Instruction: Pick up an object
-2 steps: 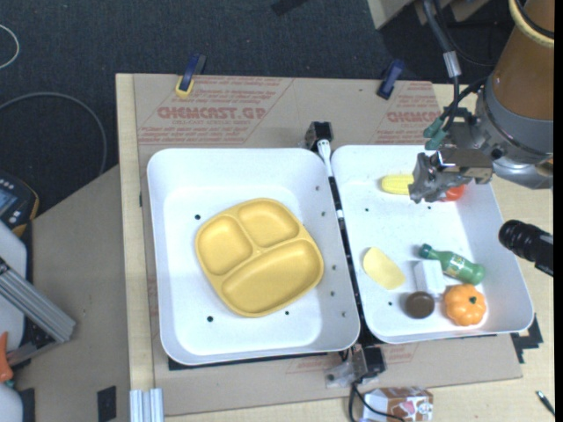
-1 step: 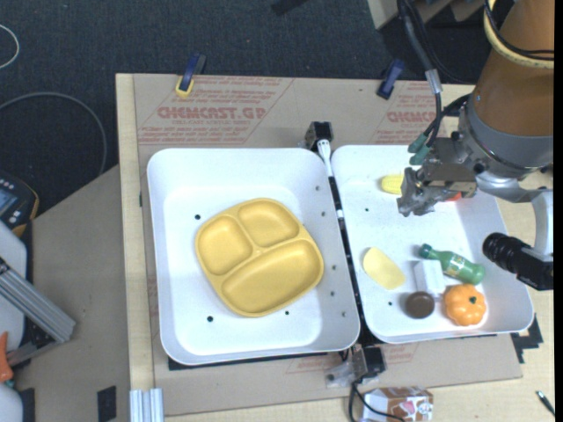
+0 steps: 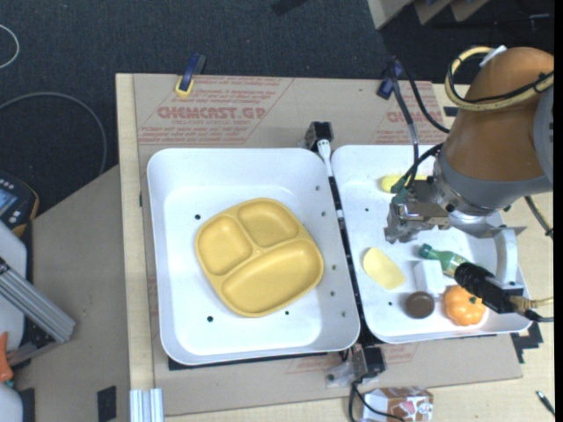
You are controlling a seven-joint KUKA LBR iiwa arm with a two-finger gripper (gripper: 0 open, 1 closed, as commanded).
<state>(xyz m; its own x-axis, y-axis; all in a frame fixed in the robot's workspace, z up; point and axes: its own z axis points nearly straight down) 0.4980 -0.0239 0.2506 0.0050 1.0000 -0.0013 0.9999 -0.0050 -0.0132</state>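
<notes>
The right bin holds several small items. A pale yellow oval piece lies near its left wall, and a brown round piece sits near the front rim. An orange pumpkin-like toy rests at the front right, with a small green piece just behind it. A yellow bit lies toward the back. My gripper hangs low over the bin's middle, just behind the pale yellow oval. Nothing shows between its fingers.
The left bin holds a yellow three-compartment plate. Black clips sit at the seam between the bins. A small packet lies on the bench in front of the right bin.
</notes>
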